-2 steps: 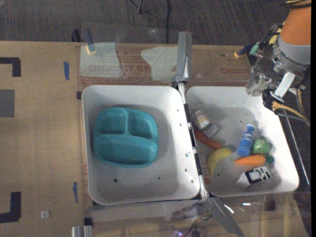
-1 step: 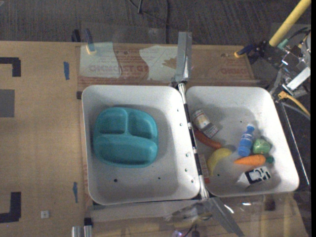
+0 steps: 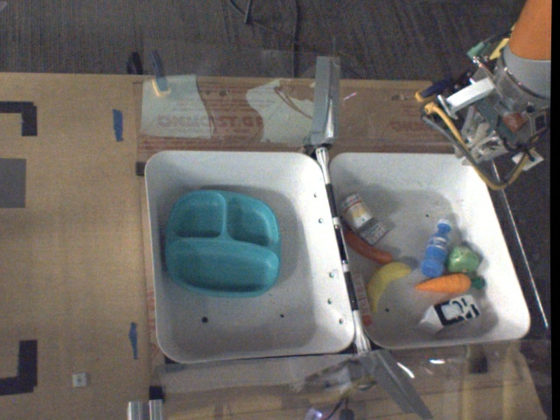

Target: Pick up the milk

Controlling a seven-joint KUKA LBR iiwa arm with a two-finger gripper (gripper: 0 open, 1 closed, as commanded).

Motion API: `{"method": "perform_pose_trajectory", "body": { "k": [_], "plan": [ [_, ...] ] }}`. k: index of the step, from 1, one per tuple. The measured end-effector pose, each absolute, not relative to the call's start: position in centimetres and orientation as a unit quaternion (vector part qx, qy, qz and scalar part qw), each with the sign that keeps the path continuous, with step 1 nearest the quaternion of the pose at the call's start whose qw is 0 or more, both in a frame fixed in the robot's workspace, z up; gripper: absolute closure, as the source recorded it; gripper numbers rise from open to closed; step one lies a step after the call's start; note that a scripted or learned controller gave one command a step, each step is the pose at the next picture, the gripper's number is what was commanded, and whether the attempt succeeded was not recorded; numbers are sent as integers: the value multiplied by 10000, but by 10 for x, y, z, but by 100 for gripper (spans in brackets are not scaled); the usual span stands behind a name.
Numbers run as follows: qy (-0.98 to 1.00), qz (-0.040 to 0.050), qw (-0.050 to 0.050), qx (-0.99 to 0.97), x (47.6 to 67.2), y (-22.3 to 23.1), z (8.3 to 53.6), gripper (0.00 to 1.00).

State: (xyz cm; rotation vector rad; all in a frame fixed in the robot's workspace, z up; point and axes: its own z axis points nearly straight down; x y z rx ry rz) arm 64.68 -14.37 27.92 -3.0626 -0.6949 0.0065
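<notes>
Camera view from above puts the grey arm's two-finger gripper (image 3: 490, 138) over the far right corner of the right-hand shallow white plastic bin (image 3: 398, 175), well apart from its target; whether it is parted or closed, or has anything in it, I cannot tell from this angle. The small white milk carton with a black printed panel (image 3: 454, 311) lies near the bin's front right corner, just beside the orange plastic carrot (image 3: 444, 283), which seems to touch or nearly touch its upper edge.

A good pick would mean coming down over the carton's flat sides, clear of the carrot and the sloped bin wall, which crowd it closely. The carton looks boxy and stiff, so parallel faces should grip well. Around it sit rounded, smooth toys: a blue bottle with a white cap (image 3: 436, 250), a green lumpy vegetable (image 3: 464, 259), a yellow banana (image 3: 386, 280), a red pepper-like piece (image 3: 367, 248) and a small labelled can (image 3: 360, 216). The left bin (image 3: 175, 175) holds a teal divided plate (image 3: 222, 241).
</notes>
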Motion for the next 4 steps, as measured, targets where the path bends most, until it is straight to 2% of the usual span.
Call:
{"method": "perform_pose_trajectory", "body": {
  "k": [1,2,3,4],
  "plan": [
    [-1344,40,19,-9909,606,-96,257,100],
    [-1357,58,24,-9907,606,-95,266,100],
    [-1823,16,4,-9832,638,-105,410,100],
    [-1865,31,11,-9824,612,9,293,100]
  ]
}}
